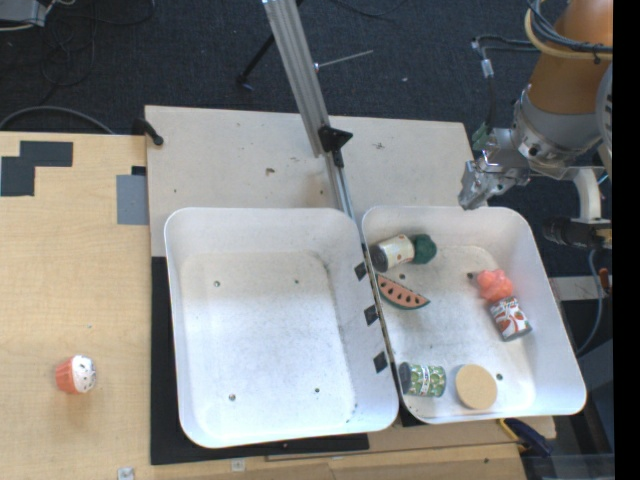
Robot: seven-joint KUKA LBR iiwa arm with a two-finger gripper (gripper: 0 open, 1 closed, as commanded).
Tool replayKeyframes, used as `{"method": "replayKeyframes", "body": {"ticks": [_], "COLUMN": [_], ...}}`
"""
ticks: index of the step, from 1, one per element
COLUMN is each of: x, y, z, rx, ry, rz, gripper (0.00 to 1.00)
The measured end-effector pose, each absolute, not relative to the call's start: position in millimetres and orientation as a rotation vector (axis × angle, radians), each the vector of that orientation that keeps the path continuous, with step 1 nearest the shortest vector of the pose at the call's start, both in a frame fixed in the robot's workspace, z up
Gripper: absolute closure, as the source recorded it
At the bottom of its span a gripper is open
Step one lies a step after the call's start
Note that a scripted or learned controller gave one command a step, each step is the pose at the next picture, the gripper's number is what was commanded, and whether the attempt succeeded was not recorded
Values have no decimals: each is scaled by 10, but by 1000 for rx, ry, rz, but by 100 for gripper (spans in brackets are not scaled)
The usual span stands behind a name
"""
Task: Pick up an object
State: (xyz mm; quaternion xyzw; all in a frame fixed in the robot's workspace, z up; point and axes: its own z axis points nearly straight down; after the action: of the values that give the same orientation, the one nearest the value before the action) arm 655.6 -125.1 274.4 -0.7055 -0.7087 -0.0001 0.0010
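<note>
Nothing has been picked up yet. Low in the frame, the right bin [560,368] has a tan disc [477,386] and a green can [424,380]. Higher up lie a red-and-white packet [509,318], a watermelon slice [402,295] and a small bottle [400,251]. Above the bin's top edge hangs the gripper [478,190], holding nothing; I cannot tell its pose.

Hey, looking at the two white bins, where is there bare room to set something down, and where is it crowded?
The left white bin shows bare floor wall to wall. In the right white bin, the middle patch is free, bordered by the watermelon slice toy, orange-pink lump, red-and-white packet and round tan disc. It is crowded by the divider, around the cream-and-green bottle and small green can.
</note>
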Motion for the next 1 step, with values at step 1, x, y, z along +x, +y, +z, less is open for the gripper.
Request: {"method": "replayKeyframes", "body": {"ticks": [1], "x": [6572], "y": [-688], "z": [2763], "rx": [-2214], "ry": [-2224], "rz": [0], "gripper": [100]}}
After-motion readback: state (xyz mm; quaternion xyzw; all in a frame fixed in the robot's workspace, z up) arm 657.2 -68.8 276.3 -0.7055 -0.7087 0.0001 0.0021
